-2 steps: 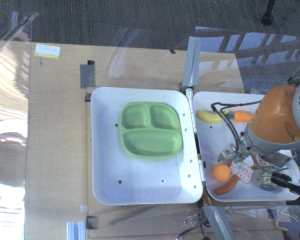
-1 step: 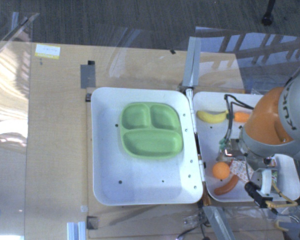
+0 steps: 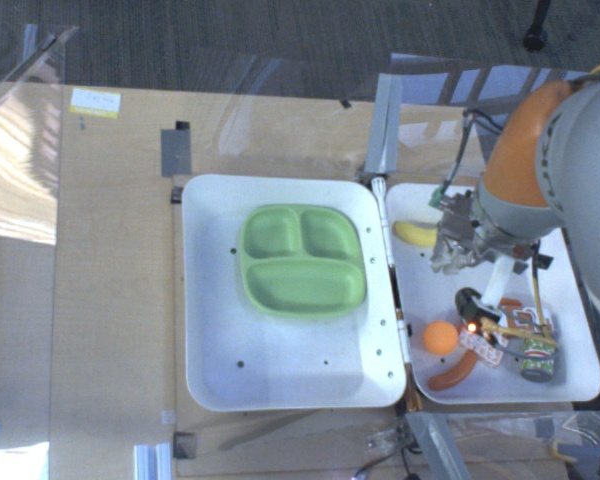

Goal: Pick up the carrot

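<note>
Your hand (image 3: 452, 253) hung upper in the right white bin (image 3: 580, 368); grip state unreadable. Slim orange carrot (image 3: 453, 371) lay ungrasped at lower edge; pickup remained undone.

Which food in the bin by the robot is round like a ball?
The orange is. It is a round ball near the bin's front edge, while the banana is yellow and curved, and the sausage is long and reddish.
</note>
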`<state>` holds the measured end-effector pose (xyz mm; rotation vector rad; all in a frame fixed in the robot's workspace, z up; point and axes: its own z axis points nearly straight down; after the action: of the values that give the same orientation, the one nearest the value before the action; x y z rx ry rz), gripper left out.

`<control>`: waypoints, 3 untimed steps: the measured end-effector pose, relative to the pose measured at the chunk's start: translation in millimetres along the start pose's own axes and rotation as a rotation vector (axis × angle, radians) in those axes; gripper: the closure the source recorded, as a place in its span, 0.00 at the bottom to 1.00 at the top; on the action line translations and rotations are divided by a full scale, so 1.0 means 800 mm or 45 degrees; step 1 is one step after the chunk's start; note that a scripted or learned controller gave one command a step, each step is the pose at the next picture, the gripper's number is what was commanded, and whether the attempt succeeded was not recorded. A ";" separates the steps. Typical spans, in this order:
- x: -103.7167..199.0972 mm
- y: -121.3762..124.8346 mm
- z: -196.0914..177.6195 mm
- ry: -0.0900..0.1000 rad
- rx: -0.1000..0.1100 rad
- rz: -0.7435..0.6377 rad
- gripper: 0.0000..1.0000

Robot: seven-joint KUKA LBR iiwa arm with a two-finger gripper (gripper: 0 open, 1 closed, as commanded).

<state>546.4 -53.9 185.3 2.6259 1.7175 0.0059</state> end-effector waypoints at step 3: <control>-0.076 -0.023 0.102 0.002 -0.003 -0.258 1.00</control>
<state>505.6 -102.5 103.6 2.4375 1.9734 0.0088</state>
